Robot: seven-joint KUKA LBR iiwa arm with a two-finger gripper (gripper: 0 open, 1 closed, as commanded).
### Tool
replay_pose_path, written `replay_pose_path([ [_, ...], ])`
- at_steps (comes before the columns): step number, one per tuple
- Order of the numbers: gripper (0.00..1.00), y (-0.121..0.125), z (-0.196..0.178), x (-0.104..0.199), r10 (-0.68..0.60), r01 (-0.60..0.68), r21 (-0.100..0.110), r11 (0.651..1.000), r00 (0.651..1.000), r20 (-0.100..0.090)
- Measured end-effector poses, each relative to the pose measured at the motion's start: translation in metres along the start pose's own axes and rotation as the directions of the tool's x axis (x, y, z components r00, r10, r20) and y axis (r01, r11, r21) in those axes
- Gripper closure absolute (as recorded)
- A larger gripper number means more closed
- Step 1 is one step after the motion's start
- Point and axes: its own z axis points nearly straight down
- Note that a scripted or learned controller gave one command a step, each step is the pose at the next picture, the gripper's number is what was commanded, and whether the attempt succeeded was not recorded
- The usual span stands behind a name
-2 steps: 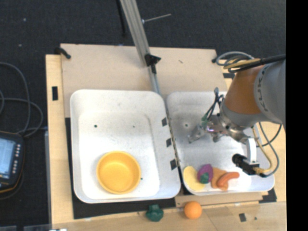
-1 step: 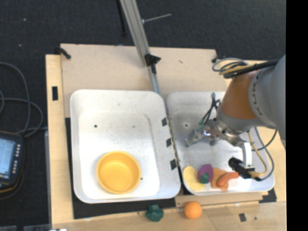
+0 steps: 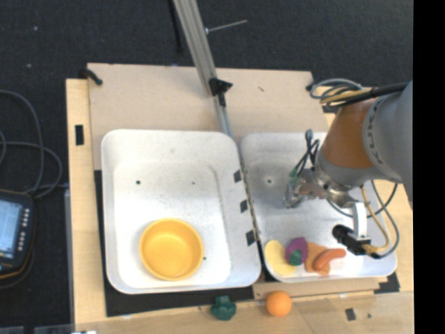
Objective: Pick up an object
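My gripper (image 3: 293, 195) hangs low over the middle of the right bin (image 3: 271, 160), under the orange-banded wrist. Its tips sit above bare white floor, and I see nothing between them. Toward the bin's front edge lie a yellow banana-like piece (image 3: 274, 256), a purple and green toy (image 3: 297, 250) and an orange carrot-like piece (image 3: 326, 257), all a short way in front of the gripper. A yellow bowl (image 3: 171, 248) rests in the front of the left bin (image 3: 167, 160).
An orange ball (image 3: 278, 303) and a small green toy (image 3: 223, 308) lie on the bench in front of the bins. A metal rail (image 3: 201, 54) slants down from the top to the gap between the bins. Cables loop beside the wrist at right.
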Motion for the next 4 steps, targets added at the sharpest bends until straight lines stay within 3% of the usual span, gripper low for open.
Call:
replay_pose_path([
  [2, 1.0, -0.001, -0.098, 0.005, -0.008, 0.008, 0.001, 1.0, 1.0, 0.001],
  [4, 1.0, -0.016, -0.113, 0.104, -0.013, 0.013, 0.003, 1.0, 1.0, -0.002],
])
